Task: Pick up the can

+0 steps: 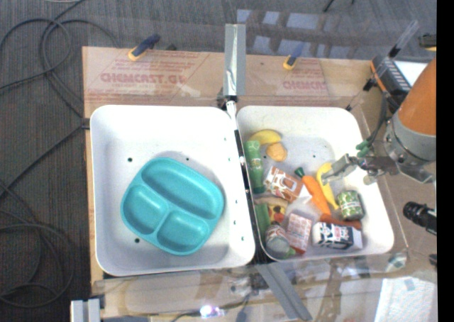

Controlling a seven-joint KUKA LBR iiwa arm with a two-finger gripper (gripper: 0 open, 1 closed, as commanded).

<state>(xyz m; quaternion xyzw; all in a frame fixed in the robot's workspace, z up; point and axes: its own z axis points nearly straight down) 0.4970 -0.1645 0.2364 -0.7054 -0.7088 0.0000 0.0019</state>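
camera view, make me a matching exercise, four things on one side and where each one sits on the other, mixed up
Things:
1. teal divided plate
2. green can
3. banana
4. carrot

Places:
a. far end of the right bin, beside a small orange fruit
b. left bin, alone
c. right bin, near its right wall, just below the claw
d. middle of the right bin, lying slantwise left of the can

Pairs: 1-b, 2-c, 3-a, 4-d
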